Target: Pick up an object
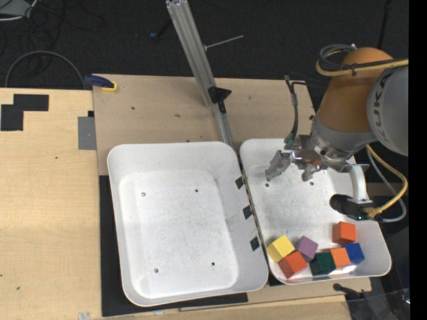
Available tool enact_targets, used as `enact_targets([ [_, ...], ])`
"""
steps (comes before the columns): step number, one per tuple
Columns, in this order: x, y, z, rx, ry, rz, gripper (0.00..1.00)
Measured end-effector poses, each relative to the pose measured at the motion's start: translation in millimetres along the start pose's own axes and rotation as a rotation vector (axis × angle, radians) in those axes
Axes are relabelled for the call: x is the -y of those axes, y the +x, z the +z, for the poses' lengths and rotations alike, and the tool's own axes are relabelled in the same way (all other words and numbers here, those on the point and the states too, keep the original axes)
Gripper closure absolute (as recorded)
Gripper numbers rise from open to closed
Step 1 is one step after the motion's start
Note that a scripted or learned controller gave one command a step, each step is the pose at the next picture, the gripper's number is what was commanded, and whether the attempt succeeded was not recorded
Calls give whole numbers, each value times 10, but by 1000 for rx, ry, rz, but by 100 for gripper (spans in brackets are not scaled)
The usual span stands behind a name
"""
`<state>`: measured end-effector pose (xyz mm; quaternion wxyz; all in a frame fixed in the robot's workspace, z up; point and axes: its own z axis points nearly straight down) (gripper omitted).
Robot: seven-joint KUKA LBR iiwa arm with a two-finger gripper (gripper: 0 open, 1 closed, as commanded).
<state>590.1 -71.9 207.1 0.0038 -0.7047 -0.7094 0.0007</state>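
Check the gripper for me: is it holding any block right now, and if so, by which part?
Nothing is held. The gripper hangs open above bare floor in the right bin, and the blocks sit apart near the front edge.

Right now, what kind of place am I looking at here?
Most likely a robotics lab bench set up for grasping trials. Two shallow white bins sit side by side, the right bin holding small colored blocks, with the arm's claw above it and loose cables behind.
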Motion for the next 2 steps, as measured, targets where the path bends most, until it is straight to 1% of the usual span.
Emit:
enact_targets([
  [1,-3,-54,-108,3,-1,8,100],
  [2,456,-89,192,3,3,8,100],
])
